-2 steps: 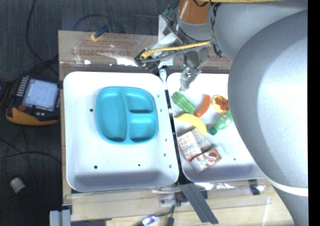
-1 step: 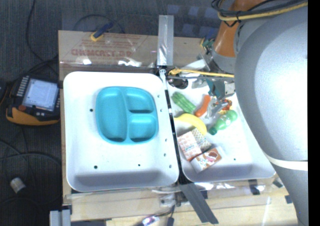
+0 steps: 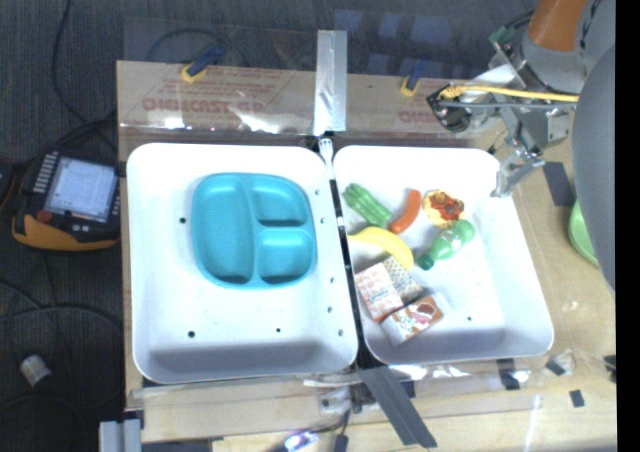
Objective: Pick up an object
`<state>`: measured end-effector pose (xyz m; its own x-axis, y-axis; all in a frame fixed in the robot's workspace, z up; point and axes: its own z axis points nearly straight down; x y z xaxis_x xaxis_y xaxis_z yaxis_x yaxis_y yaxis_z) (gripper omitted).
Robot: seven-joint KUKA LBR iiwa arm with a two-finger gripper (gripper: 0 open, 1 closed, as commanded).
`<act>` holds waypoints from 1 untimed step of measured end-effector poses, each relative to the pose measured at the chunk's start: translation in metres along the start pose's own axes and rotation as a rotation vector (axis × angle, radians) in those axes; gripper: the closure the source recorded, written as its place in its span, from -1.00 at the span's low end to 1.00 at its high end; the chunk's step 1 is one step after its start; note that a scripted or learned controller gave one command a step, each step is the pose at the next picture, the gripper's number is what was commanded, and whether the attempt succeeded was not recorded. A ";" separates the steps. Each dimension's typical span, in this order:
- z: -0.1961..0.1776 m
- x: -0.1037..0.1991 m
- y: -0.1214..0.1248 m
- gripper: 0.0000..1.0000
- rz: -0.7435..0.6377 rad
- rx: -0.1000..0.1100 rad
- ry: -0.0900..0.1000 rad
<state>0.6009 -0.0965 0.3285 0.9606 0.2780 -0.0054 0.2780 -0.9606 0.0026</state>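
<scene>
Hovering over the right bin's (image 3: 520,270) far right corner, the hand (image 3: 512,176) points down from the arm (image 3: 565,15); its grip state cannot be told.

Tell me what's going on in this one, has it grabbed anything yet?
Not yet. The gripper hangs over the far right corner of the right bin with nothing visibly between its fingers. The toy food lies untouched in that bin: green cucumber, orange sausage, banana, two small cartons. The left bin holds a blue divided tray.
</scene>
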 end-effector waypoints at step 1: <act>0.105 -0.015 0.014 -1.00 0.014 0.002 -0.002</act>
<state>0.5897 -0.1150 0.2231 0.9644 0.2642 -0.0076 0.2642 -0.9645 0.0004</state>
